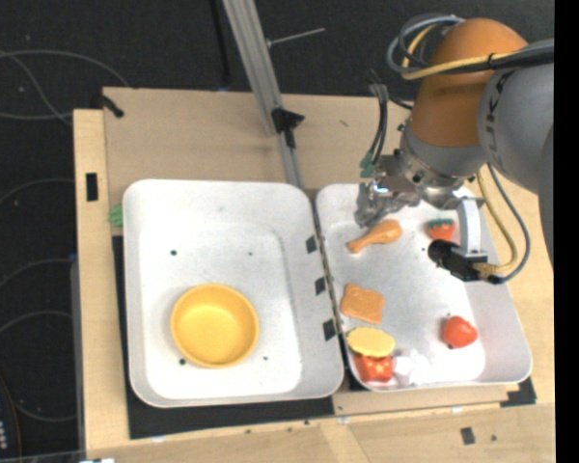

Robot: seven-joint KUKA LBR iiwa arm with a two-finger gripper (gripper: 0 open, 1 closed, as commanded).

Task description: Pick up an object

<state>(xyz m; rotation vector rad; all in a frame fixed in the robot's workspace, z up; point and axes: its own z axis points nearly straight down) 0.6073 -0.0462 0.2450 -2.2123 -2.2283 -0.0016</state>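
A: Where do you see the gripper [378,204]?

B: You find it at the 12 o'clock end of the right bin [502,355], low over the white floor. You cannot tell from this angle how far the claw is spread, and you see nothing between its tips.

A: And the target?

B: Your drumstick [376,235] lies just at 6 o'clock of the claw, close beside it; contact is unclear. At 5 o'clock sits 1 toast slice [362,304]. The yellow bowl [214,324] rests in the left bin [145,210].
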